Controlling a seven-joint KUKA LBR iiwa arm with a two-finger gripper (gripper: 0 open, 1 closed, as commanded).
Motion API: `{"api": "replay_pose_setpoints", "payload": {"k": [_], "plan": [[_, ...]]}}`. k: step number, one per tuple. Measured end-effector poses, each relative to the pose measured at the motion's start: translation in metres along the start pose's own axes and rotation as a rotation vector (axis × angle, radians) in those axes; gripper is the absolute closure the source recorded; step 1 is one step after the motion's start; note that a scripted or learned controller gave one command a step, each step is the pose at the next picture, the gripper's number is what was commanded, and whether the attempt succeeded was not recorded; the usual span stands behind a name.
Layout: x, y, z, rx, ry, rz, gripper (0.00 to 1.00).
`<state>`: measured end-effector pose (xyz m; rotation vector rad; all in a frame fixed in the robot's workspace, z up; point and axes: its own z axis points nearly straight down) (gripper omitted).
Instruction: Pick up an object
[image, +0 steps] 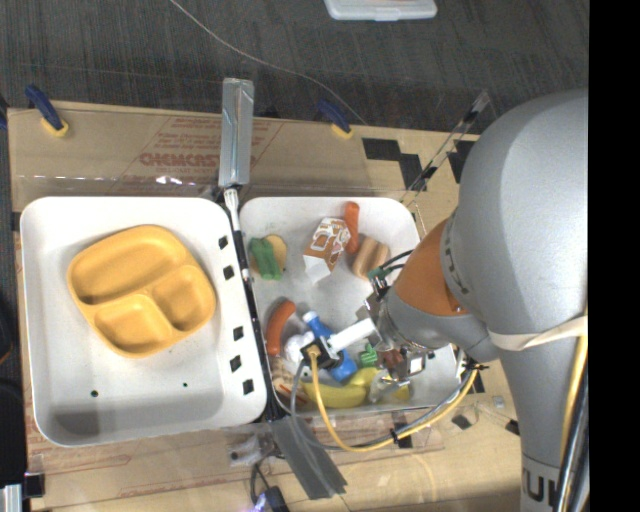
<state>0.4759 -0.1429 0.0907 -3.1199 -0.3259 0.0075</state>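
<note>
My arm's bulk (520, 230) hides the right bin's (300, 215) right wall and near-right corner. The gripper (385, 355) tip is buried in clutter, so I can't read it. The yellow item (340, 393) at the near edge is partly hidden by cable (330, 420).

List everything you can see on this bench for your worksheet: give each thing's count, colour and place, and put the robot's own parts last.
Bins: 2, white, side by side on the bench.
Divided tray: 1, yellow, in the left bin.
Carton: 1, orange and white, top of the right bin.
Green and yellow toy: 1, upper left of the right bin.
Orange-red toy: 1, by the right bin's left wall.
Banana: 1, yellow, bottom of the right bin.
Blue object: 1, middle of the pile; kind unclear.
Arm: 1, grey with orange band, from the right.
Gripper: 1, low over the right bin's pile.
</note>
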Motion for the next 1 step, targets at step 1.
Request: {"api": "replay_pose_setpoints", "payload": {"k": [1], "plan": [[-0.0009,0.0101,-0.1669,-0.005,0.008,-0.001,0.0]]}}
